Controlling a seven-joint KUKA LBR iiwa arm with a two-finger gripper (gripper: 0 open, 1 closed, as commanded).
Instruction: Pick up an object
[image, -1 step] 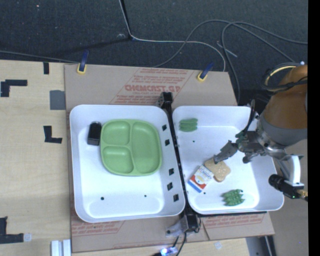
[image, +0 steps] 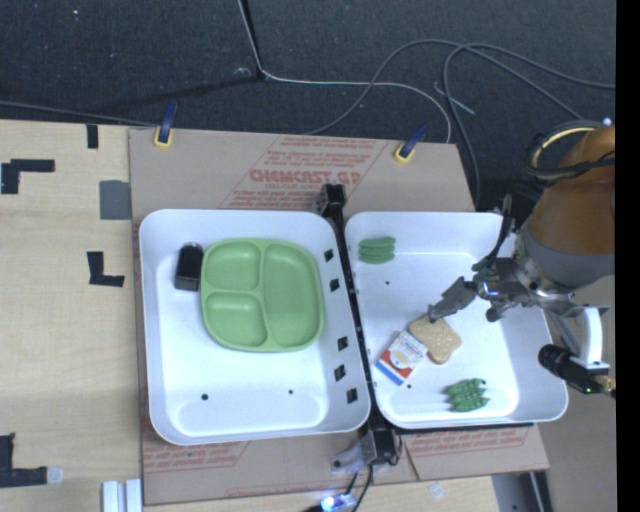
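A pale wood-grain desk (image: 60, 330) carried a flat sheet of brown cardboard (image: 300, 170) printed with red lettering, and beyond it lay dark carpet-like flooring crossed by thin grey cables (image: 400, 70). On the cardboard sat two shallow white plastic bins with rounded corners, the left bin (image: 170, 400) and the right bin (image: 530, 400), joined along a black seam.

The grey arm (image: 575, 230), smooth and rounded with an orange band, reached over the right bin's far right edge. In the left bin lay a light green plate (image: 262, 295), smooth, squarish with soft corners and split into three compartments. Just beside its left edge was a small black blocky item (image: 189, 266).

The dark metal tool (image: 450, 303) hung low over the right bin, its tip just above and left of a tan, rough, bread-like piece (image: 438, 341); whether its fingers stood apart or together could not be told. Touching the bread's left side was a small white packet (image: 401, 356) with red and blue print. A ridged green oval (image: 376, 249) lay near the bin's upper left corner, and a lumpy dark green cluster (image: 466, 395) near the front wall.
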